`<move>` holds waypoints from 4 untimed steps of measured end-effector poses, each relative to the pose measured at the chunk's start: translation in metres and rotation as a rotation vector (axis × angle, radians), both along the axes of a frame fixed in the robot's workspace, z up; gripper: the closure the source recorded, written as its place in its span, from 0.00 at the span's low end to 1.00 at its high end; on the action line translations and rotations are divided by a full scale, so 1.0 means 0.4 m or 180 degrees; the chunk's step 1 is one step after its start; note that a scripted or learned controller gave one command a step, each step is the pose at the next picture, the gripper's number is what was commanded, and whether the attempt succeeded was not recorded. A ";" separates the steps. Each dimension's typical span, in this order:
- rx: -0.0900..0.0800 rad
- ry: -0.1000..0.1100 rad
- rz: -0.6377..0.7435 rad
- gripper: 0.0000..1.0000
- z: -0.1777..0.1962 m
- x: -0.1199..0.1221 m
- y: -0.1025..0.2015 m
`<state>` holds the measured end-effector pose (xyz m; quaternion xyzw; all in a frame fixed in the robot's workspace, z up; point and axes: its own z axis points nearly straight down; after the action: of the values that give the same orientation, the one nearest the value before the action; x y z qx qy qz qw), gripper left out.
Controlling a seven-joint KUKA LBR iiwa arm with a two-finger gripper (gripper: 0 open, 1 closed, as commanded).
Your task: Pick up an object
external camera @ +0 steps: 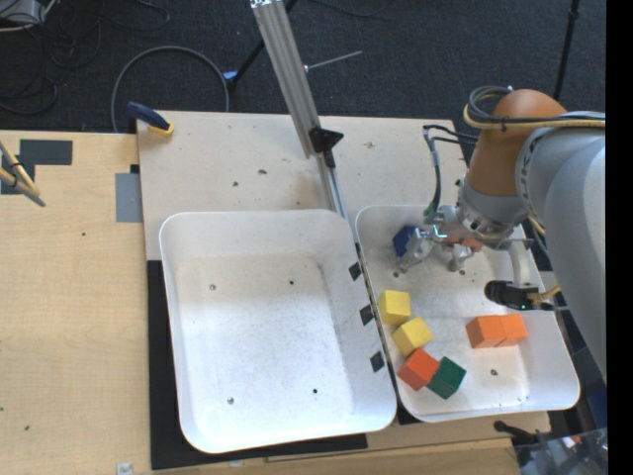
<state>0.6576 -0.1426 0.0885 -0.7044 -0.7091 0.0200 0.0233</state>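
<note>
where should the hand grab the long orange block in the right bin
Take the long orange block across its short width, near the middle, coming straight down from above. It lies flat on the floor of the right bin with bare floor on every side, so fingers should fit along both long faces. The red block and green block sit well apart from it.

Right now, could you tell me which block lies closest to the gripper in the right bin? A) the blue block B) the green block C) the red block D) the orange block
A: the blue block sits at the far end of the right bin, just beside the gripper, while the green block, red block and orange block lie farther toward the near end.
</note>
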 end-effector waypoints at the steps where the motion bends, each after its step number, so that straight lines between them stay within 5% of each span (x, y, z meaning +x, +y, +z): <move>1: -0.0054 -0.0008 -0.0016 0.00 0.000 -0.002 0.044; 2: -0.0039 -0.0006 -0.0013 0.00 0.000 -0.002 0.039; 3: 0.0000 -0.0102 -0.0020 0.00 0.089 0.012 -0.047; 4: 0.0032 -0.0007 -0.0005 0.00 -0.002 0.003 -0.065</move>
<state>0.6588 -0.1685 0.0876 -0.7049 -0.7087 0.0158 0.0261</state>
